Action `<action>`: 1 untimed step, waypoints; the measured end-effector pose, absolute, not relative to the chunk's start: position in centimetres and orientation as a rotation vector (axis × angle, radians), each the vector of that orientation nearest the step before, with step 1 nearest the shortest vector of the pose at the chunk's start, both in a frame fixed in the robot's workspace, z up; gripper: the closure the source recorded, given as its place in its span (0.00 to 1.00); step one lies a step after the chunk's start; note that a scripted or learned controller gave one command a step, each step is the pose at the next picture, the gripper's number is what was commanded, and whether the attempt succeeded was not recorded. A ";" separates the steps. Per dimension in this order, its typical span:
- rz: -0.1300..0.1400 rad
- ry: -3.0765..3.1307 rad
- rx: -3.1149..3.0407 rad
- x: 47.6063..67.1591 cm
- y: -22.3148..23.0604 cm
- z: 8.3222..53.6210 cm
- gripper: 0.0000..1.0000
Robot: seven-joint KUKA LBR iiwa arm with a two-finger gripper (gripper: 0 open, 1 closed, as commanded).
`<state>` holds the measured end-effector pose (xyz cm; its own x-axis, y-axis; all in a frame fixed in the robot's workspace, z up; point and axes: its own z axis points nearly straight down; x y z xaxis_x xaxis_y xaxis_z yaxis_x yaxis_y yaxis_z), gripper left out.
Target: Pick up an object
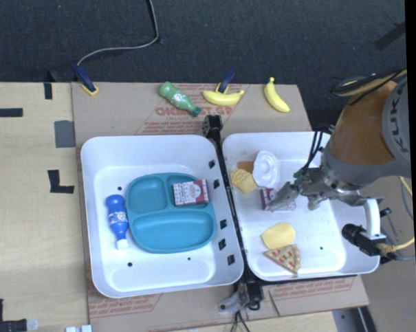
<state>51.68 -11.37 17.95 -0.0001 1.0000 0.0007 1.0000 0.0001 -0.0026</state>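
Observation:
My gripper (297, 198) hangs low over the right bin (336, 259), near its middle, and it is open. Its left finger (281, 197) reaches down beside a small maroon box (267, 198); the right finger (313, 203) stands over bare bin floor. Nothing shows between the fingers. Just behind the box lies a white crumpled item (265, 167), with a yellow toy food piece (243, 181) to its left. In front of the gripper sit a yellow lemon-like lump (278, 234) and a pizza slice (283, 258).
The left bin (106, 269) holds a blue divided tray (166, 222) with a small carton (190, 192) on it, and a blue bottle (117, 219) beside it. Behind the bins, on the cardboard, lie a green bottle (179, 99) and two bananas (222, 97) (276, 97).

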 end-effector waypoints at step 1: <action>-0.002 -2.221 -2.221 48.4 -11.1 8.6 0.00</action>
